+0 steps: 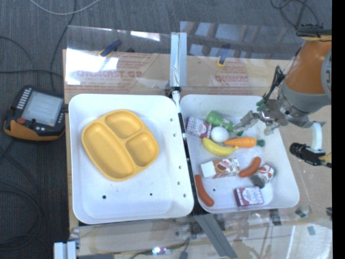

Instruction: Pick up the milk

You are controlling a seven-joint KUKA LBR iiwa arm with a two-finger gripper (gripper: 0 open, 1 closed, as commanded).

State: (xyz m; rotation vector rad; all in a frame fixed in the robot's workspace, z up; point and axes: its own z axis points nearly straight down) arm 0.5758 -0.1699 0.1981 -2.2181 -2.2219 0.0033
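I am reaching in from the right, my pincer [243,124] hovering low over the upper part of the right bin [291,196]. Its fingers are standing apart, released, with nothing between them; their tips are sitting just beside the green item [217,118] and above the carrot [241,142].

The milk [249,196] is lying as a small carton near the bin's lower right corner, well apart from my pincer. Two similar cartons are lying in the same bin: one [197,127] near the upper left, another [221,168] in the middle, and I cannot tell them apart by their print.

Around them are lying a white egg [219,134] touching a banana [216,147], a sausage [249,167], another sausage [204,191] at the lower left and a small can [263,174].

In the left bin [86,198] a yellow divided plate [119,143] is resting.
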